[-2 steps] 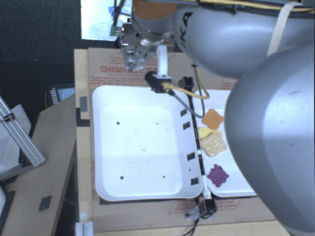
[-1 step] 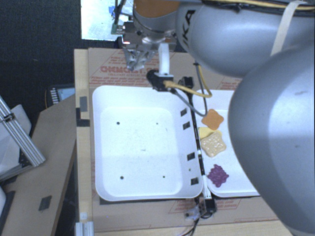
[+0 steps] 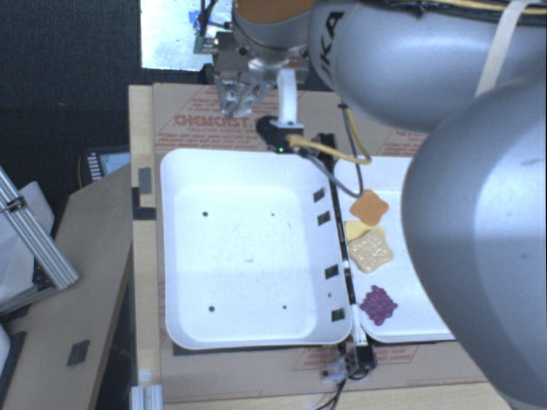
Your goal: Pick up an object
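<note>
1. The gripper (image 3: 239,92) hangs at the top of the view, over the printed cardboard (image 3: 197,122) behind the far rim of the left bin (image 3: 235,246).
2. Whether its fingers are apart or closed cannot be told: they are small and blurred against the cardboard, and nothing can be seen between them.
3. Above the gripper sits the orange band (image 3: 273,2) of the wrist, and the grey arm (image 3: 444,67) runs from there to the right and down across the right side of the view.
4. All the objects lie in the right bin (image 3: 419,327), well to the right of the gripper and nearer the camera than it.
5. An orange piece (image 3: 370,206) lies closest to the gripper.
6. Just past it lies a yellow piece (image 3: 355,230), touching a pale speckled square (image 3: 371,250) on the side away from the gripper.
7. A purple cluster (image 3: 379,304) lies farthest from the gripper, apart from the others, near the front of the right bin.
</note>
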Controlling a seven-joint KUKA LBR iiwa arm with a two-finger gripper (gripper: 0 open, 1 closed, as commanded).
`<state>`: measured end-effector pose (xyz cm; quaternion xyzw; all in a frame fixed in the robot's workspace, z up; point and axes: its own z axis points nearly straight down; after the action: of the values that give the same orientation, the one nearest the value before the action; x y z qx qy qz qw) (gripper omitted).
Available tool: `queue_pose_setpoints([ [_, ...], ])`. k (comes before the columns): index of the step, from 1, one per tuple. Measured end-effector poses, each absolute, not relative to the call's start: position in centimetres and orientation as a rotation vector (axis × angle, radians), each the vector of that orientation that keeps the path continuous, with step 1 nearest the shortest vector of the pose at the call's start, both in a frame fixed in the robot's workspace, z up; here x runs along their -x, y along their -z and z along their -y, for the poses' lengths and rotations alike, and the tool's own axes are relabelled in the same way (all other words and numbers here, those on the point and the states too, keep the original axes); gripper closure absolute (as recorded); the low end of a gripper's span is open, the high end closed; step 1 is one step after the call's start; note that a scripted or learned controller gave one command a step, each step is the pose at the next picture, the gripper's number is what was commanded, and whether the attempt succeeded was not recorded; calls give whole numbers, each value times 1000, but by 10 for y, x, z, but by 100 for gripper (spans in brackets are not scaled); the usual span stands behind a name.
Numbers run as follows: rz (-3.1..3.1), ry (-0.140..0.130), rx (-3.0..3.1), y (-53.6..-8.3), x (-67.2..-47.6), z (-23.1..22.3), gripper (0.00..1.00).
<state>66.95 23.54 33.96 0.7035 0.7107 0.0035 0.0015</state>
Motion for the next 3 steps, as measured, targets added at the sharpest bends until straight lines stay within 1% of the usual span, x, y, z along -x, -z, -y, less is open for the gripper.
queue_pose_setpoints([
  [1, -2221, 12, -2227, -271, -630, -188, 100],
  [2, -2223, -31, -2206, -427, -670, -235, 100],
  [3, -2226, 18, -2225, -195, -666, -234, 100],
])
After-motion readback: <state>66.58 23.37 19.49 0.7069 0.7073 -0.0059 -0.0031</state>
